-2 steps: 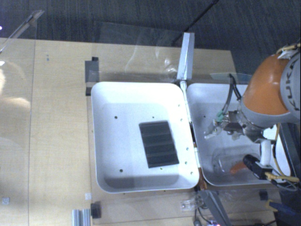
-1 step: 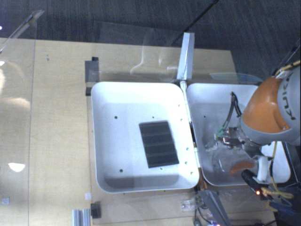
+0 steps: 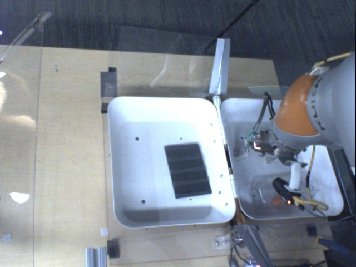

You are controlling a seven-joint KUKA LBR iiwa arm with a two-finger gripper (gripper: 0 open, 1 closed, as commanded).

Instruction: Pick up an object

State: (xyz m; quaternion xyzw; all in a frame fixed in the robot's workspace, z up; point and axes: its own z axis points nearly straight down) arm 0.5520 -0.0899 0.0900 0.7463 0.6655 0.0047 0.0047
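Observation:
A flat black ribbed rectangle (image 3: 188,170) lies in the middle of the left white bin (image 3: 125,149), turned slightly off square. My gripper (image 3: 251,144) hangs low over the right bin (image 3: 236,115), near its left wall, with the grey arm and orange band behind it to the right. A faint clear plastic item (image 3: 259,189) rests on the right bin's floor, below the gripper in the view and apart from it. The arm hides much of that bin's right half.
A metal divider post (image 3: 219,65) stands at the back between the two bins. The bins sit on a pale wooden bench (image 3: 61,149). Small black clamps (image 3: 109,82) are at the left bin's corners.

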